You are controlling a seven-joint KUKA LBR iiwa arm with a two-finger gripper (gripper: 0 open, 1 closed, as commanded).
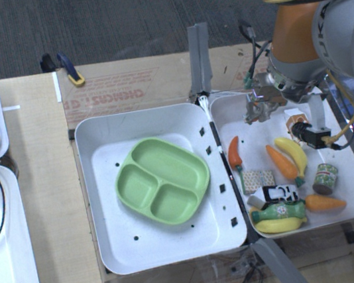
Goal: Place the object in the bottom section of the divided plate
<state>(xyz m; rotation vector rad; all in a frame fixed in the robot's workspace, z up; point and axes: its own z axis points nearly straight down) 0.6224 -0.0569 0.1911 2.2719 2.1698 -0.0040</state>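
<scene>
The fingers, open or closed I cannot tell, hang over the toys at three o'clock from the green plate.

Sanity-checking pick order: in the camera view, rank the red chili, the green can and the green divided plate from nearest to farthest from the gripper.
1. Red chili, in the right bin, just left and below the gripper.
2. Green can, right bin, lower right of the gripper.
3. Green divided plate, in the left bin, far to the left.
</scene>
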